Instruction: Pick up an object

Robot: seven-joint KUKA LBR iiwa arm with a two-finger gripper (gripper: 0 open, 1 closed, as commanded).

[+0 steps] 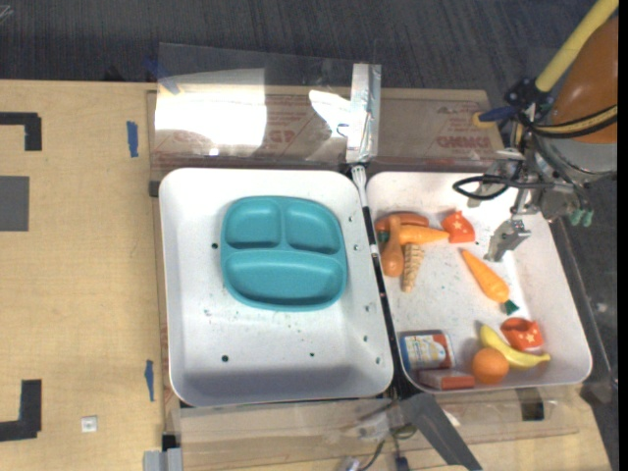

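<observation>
A: Where is the gripper [506, 238]?

B: Over the right bin [569, 292], near its far right corner, hanging from the arm [579, 86] that comes in at the bin's far right. Nothing lies between its fingers. Whether they are spread or closed, I cannot tell; they are too small and blurred.

A: What could it pick up there?

B: The closest piece is a carrot [486, 275] lying aslant just beside the gripper, toward the bin's middle right. A small red tomato-like piece [458, 228] sits near the far edge, close to the gripper on its other side.

A: And the rest of that bin?

B: Along the left edge, by the wall shared with the other bin, there is a cluster: an orange piece [417, 233] lying across a brownish one [392, 255], and a ribbed tan piece [411, 266] touching them. At the near edge a small can [426, 347] lies on its side, with a red thing [446, 382] just under it against the rim. Near the right near corner a banana [512, 350] curves between an orange fruit [489, 364] and a red fruit [526, 334], all touching.

A: The left bin [196, 351]?

B: It holds a teal divided plate [285, 251], set toward its far half, well apart from the gripper.

A: Anything crowding the gripper?

B: Dark cables [491, 186] loop beside it over the bin's far edge.
</observation>
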